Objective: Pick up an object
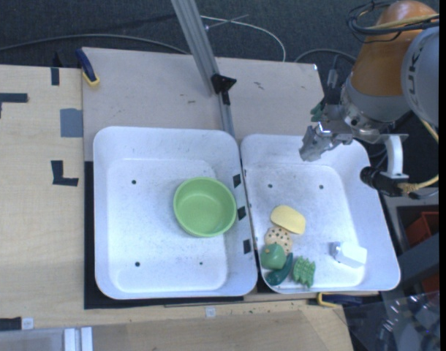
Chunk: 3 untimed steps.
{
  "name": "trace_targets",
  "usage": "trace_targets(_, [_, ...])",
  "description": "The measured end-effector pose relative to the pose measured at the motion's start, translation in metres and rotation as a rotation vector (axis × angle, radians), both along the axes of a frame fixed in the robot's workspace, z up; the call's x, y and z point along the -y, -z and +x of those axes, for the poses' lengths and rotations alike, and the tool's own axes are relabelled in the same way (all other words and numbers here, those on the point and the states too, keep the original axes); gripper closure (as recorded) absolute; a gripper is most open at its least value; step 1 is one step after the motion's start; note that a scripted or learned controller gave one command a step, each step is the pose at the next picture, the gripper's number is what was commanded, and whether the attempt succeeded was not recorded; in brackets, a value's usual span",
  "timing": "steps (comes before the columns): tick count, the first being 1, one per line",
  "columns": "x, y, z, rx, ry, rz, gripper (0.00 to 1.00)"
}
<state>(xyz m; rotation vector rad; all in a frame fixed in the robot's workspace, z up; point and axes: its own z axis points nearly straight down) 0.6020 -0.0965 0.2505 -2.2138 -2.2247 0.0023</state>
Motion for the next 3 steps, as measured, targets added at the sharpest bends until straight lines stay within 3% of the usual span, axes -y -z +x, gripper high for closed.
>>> trace_targets(3, [-0.144, -0.009, -0.045, 0.000, -0.001, 0.000, 1.00])
